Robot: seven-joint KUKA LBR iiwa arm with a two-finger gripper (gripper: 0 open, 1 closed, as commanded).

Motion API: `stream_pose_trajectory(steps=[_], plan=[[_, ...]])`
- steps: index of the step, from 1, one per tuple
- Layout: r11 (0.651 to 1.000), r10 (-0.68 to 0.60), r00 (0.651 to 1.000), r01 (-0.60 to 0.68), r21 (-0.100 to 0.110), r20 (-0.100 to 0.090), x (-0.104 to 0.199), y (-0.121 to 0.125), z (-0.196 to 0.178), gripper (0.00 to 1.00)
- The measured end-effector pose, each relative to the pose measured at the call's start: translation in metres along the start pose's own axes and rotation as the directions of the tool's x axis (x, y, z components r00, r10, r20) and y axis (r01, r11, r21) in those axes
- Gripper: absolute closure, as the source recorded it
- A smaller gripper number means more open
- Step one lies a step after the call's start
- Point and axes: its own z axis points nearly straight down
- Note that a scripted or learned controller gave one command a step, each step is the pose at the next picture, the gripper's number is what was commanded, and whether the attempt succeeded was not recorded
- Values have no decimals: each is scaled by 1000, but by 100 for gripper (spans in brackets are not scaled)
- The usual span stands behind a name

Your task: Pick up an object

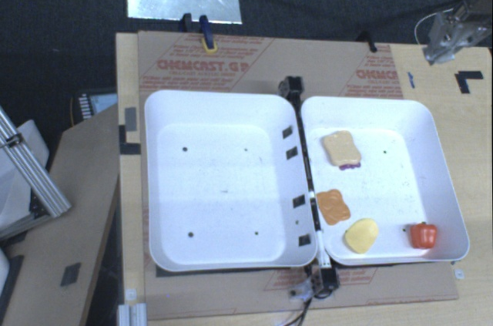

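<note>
**Four small items in the right bin, gripper off at the far corner**

Brown cardboard covers the worktop [323, 64], and two white bins sit on it side by side, joined along a dark hinge strip. All the pickable things lie in the right bin [441, 155]. A tan slice [340, 147] with a purple edge under it lies near the hinge side. An orange piece [333, 206] lies below it, close against the divider. A yellow lump [361, 235] sits just beside the orange piece, toward the near wall. A red item [423, 235] rests in the near right corner.

The gripper [451, 38] hangs past the far right corner of that bin, over the worktop's edge and well apart from every item. It holds nothing that can be seen. It is blurred and pale against the floor, so I cannot tell whether it is parted or closed. The arm above it is cut off by the frame.

The left bin [152, 163] shows its bare white floor.
</note>
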Motion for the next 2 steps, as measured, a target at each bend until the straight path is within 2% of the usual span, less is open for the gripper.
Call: stream_pose_trajectory(steps=[1, 2], plan=[[1000, 0, 1000, 0, 23, -1, 65, 11, 102, 100], [1000, -1, 1000, 1, 4, -4, 126, 10, 2, 100]])
